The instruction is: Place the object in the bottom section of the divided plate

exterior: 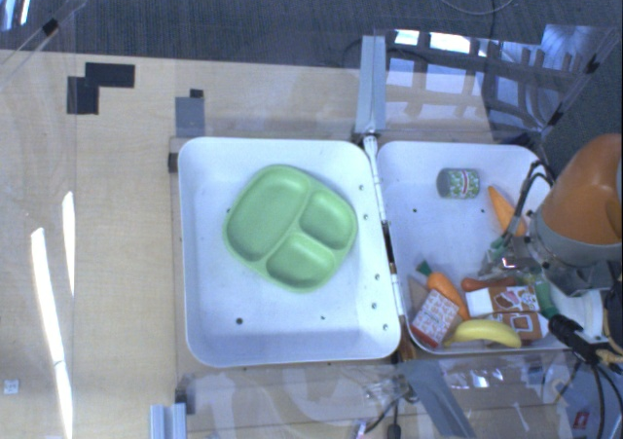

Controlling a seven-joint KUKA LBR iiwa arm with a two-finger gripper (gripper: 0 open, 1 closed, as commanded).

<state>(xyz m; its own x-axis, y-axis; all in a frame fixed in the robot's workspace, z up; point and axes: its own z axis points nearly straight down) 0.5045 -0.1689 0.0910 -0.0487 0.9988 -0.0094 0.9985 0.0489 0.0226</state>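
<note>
Smooth white bins (209, 330), glossy green plate (290, 225)

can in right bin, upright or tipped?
Tipped. The can lies on its side on the right bin floor, label facing up.

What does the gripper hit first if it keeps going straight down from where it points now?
Probably the flat brown-and-white snack packet in the right white bin, directly beneath the gripper. Depth is unclear from above, and the orange carrot lies nearby.

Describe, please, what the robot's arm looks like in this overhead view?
The arm enters from the view's right as a rounded orange band above a grey wrist section. Thin dark cables run alongside it by the right bin. The pincer's own shape is too obscured to describe.
</note>
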